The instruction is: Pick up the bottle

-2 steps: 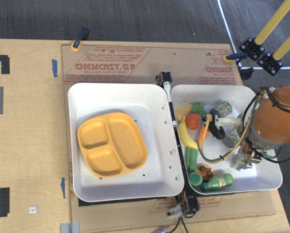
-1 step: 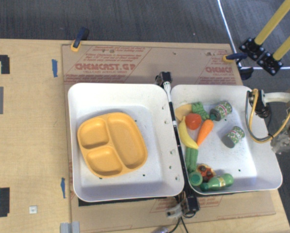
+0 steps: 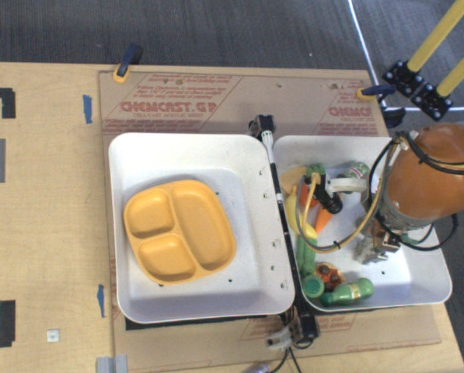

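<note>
A green bottle (image 3: 347, 291) with a darker green cap lies on its side near the front wall of the right bin (image 3: 426, 286). My gripper (image 3: 375, 251) hangs over the middle of that bin, a little behind and to the right of the bottle, with a gap between them. Nothing shows in its grasp. The grey arm with the orange band (image 3: 434, 179) reaches in from the right and hides the bin's right part.
A yellow divided plate (image 3: 179, 229) lies in the left bin (image 3: 130, 154). In the right bin an orange carrot (image 3: 322, 217), a green leafy toy (image 3: 317, 172), a small can (image 3: 357, 170) and a small red-orange piece (image 3: 326, 272) crowd the left and back.
</note>
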Robot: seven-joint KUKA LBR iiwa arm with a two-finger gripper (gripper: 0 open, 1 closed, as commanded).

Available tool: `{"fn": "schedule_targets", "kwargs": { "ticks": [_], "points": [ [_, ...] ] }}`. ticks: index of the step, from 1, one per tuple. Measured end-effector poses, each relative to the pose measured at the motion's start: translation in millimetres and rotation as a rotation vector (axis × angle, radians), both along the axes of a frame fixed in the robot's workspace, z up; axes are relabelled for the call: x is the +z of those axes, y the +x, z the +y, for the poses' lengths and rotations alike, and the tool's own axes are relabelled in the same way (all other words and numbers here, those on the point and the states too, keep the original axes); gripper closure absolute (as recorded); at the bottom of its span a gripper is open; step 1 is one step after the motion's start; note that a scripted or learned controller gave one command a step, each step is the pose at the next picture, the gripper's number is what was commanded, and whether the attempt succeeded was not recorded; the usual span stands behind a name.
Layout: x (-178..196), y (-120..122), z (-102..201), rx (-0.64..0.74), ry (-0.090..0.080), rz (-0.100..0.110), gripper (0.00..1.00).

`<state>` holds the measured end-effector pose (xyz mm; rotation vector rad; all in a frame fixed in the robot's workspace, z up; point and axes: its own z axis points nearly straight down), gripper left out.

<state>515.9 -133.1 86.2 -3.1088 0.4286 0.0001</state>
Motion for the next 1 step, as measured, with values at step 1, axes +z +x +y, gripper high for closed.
{"fn": "schedule_targets", "kwargs": {
  "ticks": [1],
  "points": [
    [95.4, -10.9, -44.3, 0.036, -0.001, -0.002, 1.00]
  ]
}}
